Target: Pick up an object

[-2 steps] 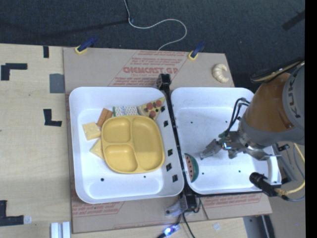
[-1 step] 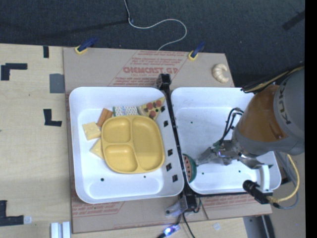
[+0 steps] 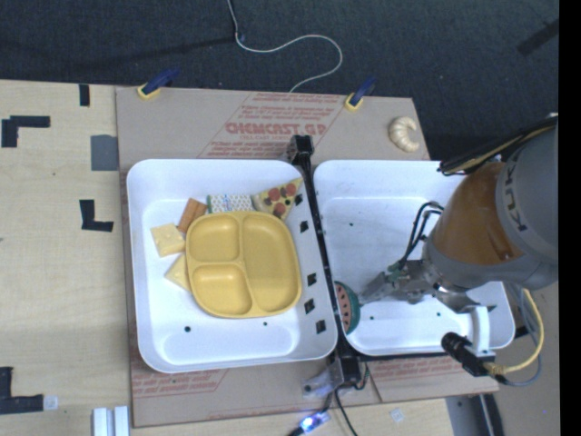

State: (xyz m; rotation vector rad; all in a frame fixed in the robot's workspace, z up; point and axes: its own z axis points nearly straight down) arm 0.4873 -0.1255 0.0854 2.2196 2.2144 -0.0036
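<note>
My gripper [image 3: 370, 291] is low in the right bin [image 3: 399, 189], near that bin's front left corner, with the arm reaching in from the right. Just left of its tip, a watermelon slice [image 3: 346, 305] with a green rim rests against the bin's left wall. The tip is very close to the slice, and I cannot tell whether they touch. In the left bin [image 3: 145, 316] a yellow divided plate [image 3: 243, 263] lies flat. Around the plate's far and left sides lie a pizza slice [image 3: 280, 196], a brown cracker [image 3: 191, 213] and a pale square cracker [image 3: 167, 240].
A beige lump [image 3: 406, 133] lies on the cardboard beyond the right bin. The black divider [image 3: 313, 243] runs between the bins. Clamps [image 3: 159, 82] hold the cardboard's far edge, and a white cable [image 3: 290, 44] loops behind it.
</note>
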